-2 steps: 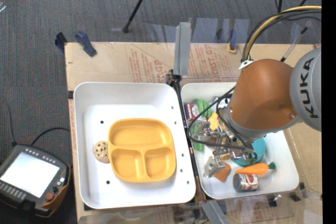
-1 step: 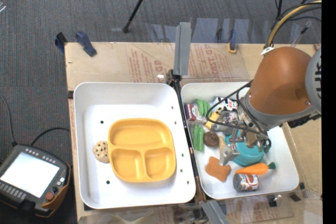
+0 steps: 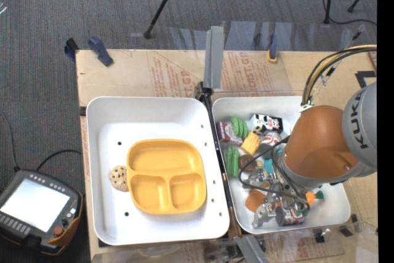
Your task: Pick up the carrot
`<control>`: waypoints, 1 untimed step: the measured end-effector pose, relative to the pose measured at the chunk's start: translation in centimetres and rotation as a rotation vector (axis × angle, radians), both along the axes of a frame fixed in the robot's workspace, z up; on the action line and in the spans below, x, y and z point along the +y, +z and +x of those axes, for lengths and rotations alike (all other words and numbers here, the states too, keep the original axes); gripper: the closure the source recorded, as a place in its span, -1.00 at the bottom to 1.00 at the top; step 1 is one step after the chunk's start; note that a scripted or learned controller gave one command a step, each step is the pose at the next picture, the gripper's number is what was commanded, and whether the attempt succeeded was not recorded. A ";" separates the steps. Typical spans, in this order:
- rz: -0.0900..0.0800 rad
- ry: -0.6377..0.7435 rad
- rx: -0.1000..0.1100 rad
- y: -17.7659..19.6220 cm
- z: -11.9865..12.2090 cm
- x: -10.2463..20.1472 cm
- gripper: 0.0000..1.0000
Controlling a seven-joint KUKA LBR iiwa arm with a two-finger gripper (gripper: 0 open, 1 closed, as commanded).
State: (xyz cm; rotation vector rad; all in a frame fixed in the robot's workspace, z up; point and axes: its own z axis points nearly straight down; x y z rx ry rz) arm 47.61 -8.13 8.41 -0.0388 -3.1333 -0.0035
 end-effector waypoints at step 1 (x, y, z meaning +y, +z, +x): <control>0.001 0.005 -0.004 1.1 0.2 0.1 1.00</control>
